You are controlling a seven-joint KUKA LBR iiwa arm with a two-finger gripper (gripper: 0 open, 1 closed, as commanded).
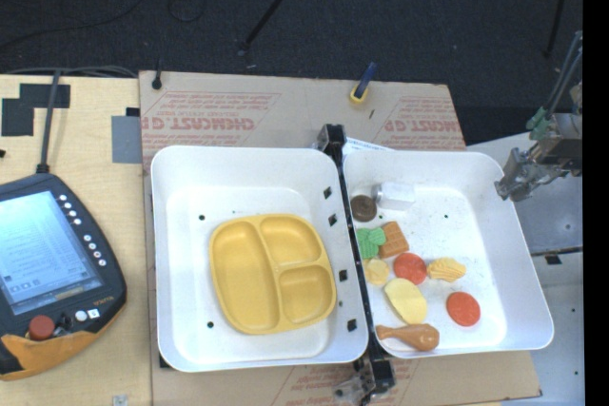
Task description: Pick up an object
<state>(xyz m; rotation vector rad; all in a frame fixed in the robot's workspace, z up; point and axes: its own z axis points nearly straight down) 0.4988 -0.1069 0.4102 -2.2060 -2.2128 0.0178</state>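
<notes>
Yellow divided tray (271,273) in left bin (181,176), two red rounds (410,267) in right bin (495,233)

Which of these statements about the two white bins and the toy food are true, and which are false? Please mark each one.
1. The yellow divided tray lies in the left bin. True.
2. The chicken drumstick lies in the yellow divided tray. False: it lies in the right bin, near its front edge.
3. The pincer hangs over the right bin's far right rim. True.
4. The green piece touches the red disc. False: they lie apart.
</notes>
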